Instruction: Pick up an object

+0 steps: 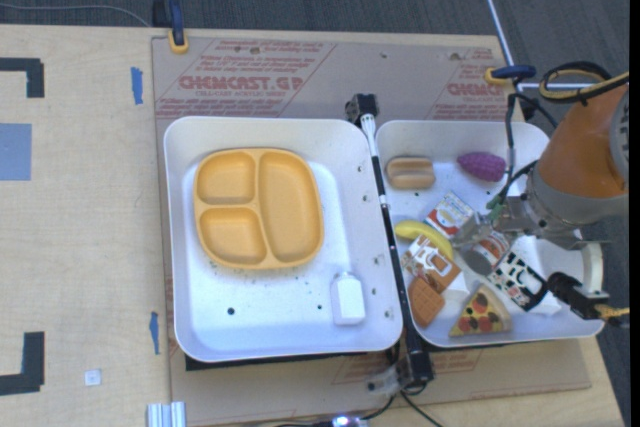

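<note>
Two white bins are seen side by side. Beside the right bin's [533, 333] banana [424, 236], just to its right, the gripper [481, 246] is lowered among toy foods; whether its claw is wide or narrow cannot be told.

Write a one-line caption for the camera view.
Arm lowers its gripper among toy foods in the right bin; yellow divided plate beside.

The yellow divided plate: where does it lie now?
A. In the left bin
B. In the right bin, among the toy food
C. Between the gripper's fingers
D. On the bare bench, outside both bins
A: the yellow divided plate lies flat inside the left bin, while the toy food, such as the banana, lies in the right bin.
</note>
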